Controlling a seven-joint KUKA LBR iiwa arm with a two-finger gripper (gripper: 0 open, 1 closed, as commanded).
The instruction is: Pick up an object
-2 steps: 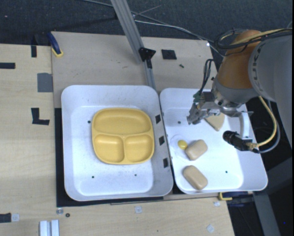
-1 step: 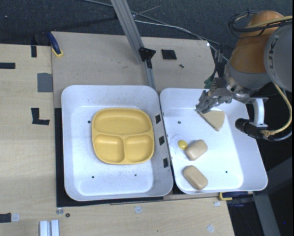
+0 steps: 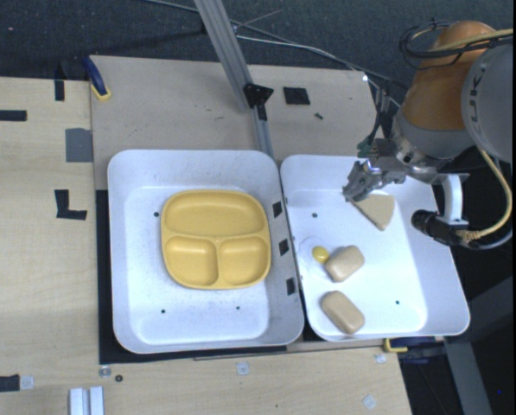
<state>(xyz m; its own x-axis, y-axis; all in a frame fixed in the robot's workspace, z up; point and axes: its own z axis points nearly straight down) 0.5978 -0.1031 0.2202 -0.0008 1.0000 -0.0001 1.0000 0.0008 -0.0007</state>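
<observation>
A pale wedge-shaped piece (image 3: 379,209) is lying in the upper part of the right bin (image 3: 430,314), right of frame centre. The gripper (image 3: 363,185) is being held directly over its upper left edge; whether anything is being gripped cannot be told. Lower in the same bin, two tan bread-like pieces (image 3: 344,263) (image 3: 342,311) and a small yellow item (image 3: 320,254) are resting. In the left bin (image 3: 128,232), a yellow divided plate (image 3: 215,237) is sitting. Both bins are being carried by the table (image 3: 33,258).
</observation>
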